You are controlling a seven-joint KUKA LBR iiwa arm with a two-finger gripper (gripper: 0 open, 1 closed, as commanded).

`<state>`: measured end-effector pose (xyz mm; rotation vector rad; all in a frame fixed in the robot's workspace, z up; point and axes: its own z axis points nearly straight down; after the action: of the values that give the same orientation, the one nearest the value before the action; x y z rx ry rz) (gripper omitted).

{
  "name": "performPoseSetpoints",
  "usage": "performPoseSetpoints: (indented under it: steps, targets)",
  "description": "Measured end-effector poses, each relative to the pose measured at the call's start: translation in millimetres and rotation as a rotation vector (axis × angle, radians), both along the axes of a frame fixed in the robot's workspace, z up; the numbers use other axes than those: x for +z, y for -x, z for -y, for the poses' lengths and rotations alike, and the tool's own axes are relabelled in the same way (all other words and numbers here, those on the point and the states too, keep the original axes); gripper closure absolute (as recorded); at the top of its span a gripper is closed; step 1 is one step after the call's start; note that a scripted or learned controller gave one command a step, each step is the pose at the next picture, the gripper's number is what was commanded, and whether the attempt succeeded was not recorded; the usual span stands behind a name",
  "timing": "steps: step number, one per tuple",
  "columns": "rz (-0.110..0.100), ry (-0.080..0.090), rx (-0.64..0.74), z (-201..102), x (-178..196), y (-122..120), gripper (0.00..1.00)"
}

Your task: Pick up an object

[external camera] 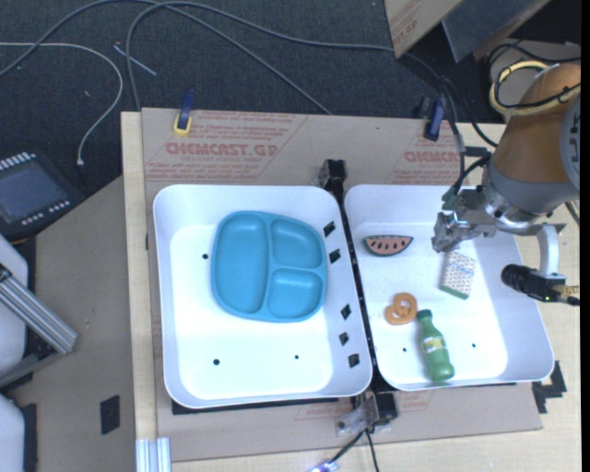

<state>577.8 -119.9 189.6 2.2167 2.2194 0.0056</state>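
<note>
Nearest the camera in the right white bin, a green plastic bottle with a yellow label lay on its side, beside a small tan ring-shaped pastry. Farther back lay a pale speckled rectangular packet, likely the target, since the grey pincer hovered just above its upper end. How far the pincer was open could not be told. Beyond sat a watermelon-slice toy; the left bin held a blue sectioned plastic tray.

Dark carpet floor strewn with cables, cardboard box at the top edge
</note>
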Motion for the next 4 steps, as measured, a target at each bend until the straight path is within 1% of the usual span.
performPoseSetpoints:
  steps: [1, 2, 3, 4]
  targets:
    - [0.001, 0.000, 0.000, 0, 50, -2, 1.00]
    - [-0.007, -0.004, 0.005, -63, 45, -6, 1.00]
    - [-0.005, -0.003, 0.004, -110, 47, -10, 1.00]
    - [-0.010, -0.003, 0.004, -164, 39, 6, 1.00]
